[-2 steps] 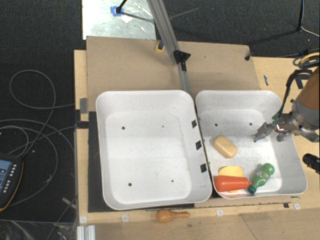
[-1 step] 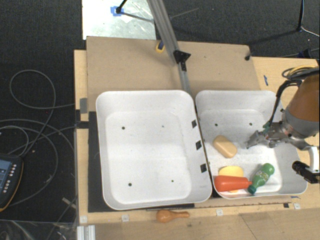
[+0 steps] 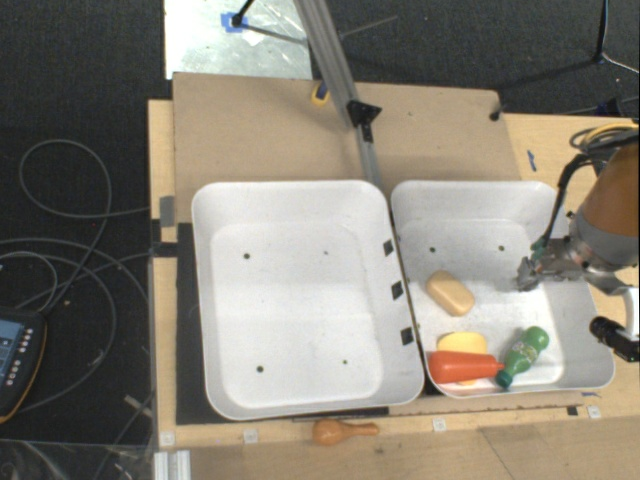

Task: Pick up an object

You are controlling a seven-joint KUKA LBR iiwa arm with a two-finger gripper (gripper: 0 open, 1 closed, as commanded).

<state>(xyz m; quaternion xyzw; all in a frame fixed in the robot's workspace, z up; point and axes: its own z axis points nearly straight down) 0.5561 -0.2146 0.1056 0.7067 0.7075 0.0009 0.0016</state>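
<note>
The tool (image 3: 528, 274), grip state unclear, hangs right of the tan block (image 3: 450, 294); shift left, centre over block, descend squarely.

A light wooden worktop (image 3: 260, 128) stands on dark grey carpeted floor (image 3: 70, 68). Thin black cables (image 3: 60, 203) loop across the carpet at left, near a dark handheld control pendant (image 3: 18, 353). A pale reflective floor panel (image 3: 215, 18) lies beyond the worktop.
</note>
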